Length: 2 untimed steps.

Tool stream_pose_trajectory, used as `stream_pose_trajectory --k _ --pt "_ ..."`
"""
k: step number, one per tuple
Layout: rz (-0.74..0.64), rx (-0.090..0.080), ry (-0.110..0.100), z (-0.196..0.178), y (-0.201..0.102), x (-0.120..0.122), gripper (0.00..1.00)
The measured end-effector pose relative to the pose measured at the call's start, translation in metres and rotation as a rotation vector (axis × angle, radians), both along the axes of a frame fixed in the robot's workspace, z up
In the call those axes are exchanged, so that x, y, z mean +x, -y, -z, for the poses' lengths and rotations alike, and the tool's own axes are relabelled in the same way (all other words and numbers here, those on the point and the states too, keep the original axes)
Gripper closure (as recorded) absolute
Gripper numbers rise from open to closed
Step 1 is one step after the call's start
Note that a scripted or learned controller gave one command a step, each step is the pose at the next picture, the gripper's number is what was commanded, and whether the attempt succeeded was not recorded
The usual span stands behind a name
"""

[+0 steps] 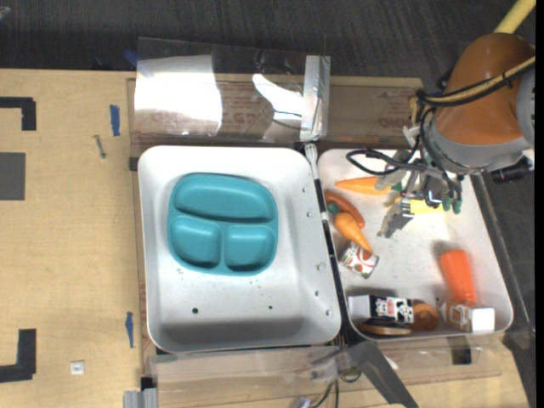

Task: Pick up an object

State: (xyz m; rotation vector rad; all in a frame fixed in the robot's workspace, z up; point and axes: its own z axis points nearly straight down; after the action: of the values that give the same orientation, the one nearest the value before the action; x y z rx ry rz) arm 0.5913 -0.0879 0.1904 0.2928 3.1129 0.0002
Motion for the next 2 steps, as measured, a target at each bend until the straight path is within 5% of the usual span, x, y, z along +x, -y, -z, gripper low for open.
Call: stream_pose_trajectory --k 1,2 --pt "-0.073 -0.001 -0.005 0.093 0.053 0.022 0.00" --pt "-0.092 0.000 -0.013 0.101 0.069 0.032 0.00"
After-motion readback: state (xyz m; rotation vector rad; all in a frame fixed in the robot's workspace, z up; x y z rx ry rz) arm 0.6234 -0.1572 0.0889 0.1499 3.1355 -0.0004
